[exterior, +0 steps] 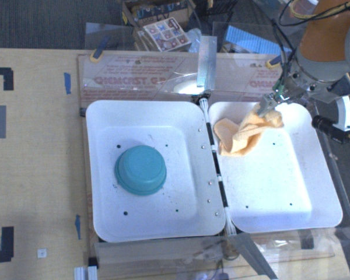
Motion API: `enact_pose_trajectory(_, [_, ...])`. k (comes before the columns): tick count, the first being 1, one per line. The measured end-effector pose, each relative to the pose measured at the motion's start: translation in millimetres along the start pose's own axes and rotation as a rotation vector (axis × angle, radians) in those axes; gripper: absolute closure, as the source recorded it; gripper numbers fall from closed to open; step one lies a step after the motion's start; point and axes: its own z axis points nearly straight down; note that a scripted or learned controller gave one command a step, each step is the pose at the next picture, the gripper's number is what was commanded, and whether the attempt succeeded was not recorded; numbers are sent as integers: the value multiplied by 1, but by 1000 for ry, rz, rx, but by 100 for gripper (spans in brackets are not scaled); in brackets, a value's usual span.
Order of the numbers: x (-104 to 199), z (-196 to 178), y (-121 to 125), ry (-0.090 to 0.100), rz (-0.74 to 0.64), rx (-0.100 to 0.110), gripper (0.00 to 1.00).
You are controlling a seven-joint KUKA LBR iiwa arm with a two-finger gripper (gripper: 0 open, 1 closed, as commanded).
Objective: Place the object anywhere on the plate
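Bench, two white bins | right bin (291,203): crumpled orange-yellow cloth (242,136), corner pinched in jaws (272,102) | left bin (105,214): teal plate (141,169)

Pale wooden bench (29,174), dark floor (41,10) behind (cluttered with boxes (157,16)).

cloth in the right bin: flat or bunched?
Bunched. The yellow cloth lies crumpled in folds at the right bin's upper left, one corner drawn up toward the gripper.

Red lettering on the clear plastic sheet (146,77) behind the bins is too blurred to read reliably.
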Motion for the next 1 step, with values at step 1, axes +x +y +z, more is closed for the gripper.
enact_pose_trajectory(1, [2,14,2,2,-6,2,100])
